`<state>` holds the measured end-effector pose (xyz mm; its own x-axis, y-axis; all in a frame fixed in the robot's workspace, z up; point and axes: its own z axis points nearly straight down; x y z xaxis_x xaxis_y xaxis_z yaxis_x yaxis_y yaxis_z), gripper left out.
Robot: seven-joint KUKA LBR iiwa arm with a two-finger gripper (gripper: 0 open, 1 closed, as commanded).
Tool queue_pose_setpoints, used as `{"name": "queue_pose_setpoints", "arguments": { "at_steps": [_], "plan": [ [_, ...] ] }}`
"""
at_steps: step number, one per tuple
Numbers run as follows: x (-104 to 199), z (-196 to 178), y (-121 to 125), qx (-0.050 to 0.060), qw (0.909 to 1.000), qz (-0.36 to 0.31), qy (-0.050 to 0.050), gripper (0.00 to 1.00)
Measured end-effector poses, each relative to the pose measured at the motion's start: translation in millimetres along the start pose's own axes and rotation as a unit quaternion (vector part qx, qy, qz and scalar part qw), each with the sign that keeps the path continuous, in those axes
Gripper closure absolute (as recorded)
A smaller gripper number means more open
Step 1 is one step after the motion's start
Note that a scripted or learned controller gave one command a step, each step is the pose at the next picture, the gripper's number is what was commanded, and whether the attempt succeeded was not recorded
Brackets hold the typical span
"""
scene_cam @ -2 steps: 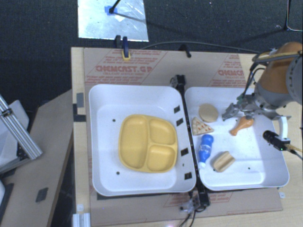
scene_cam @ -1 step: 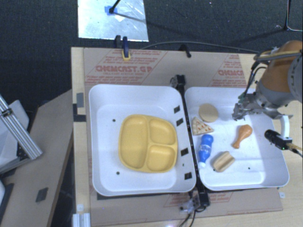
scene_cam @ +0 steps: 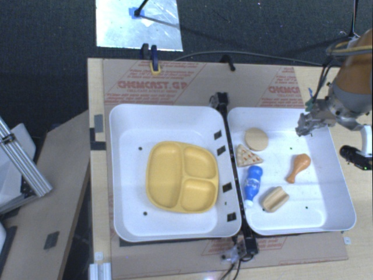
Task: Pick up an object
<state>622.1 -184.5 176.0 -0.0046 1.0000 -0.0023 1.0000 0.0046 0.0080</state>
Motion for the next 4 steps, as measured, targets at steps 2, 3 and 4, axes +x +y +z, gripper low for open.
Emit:
{"name": "queue_pose_setpoints", "arguments": {
  "at_steps": [2, 3, 4],
  "plan": [
    [-8, -98, 4, 0.001, 1.0, 0.0, 0.0, 1.0],
    [42, -81, 2, 0.004, 1.0, -0.002, 0.002, 1.0],
    [101, -84, -5, 0.003, 1.0, -0.002, 0.002, 1.0]
  ]
}}
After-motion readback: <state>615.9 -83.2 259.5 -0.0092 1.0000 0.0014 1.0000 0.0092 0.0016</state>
